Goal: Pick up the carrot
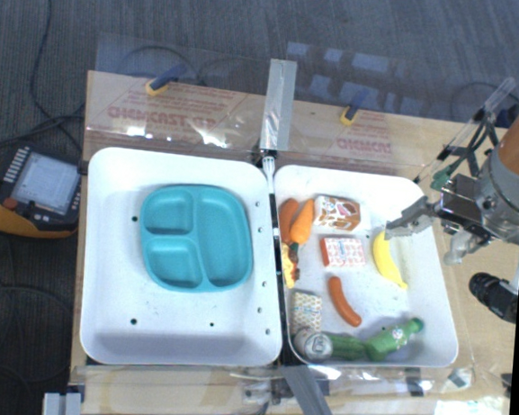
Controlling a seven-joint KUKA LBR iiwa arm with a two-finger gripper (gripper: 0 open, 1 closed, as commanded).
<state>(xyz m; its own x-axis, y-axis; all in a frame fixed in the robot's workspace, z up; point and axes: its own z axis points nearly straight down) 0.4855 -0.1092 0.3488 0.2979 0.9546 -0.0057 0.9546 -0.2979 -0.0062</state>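
Note:
The carrot (301, 220) is orange and lies upright along the left wall of the right bin (441, 299), near its far corner, with another orange piece (287, 215) right beside it. My gripper (422, 240) hovers over the bin's right side, well to the right of the carrot and just above the banana (387, 258). Its two fingers are spread apart with nothing between them.
The right bin also holds a small carton (338, 213), a red patterned box (343, 252), a sausage (344, 302), a green bottle (376, 341), a can (318, 345) and a mesh pouch (305, 309). A blue divided plate (196, 235) lies in the left bin (105, 324).

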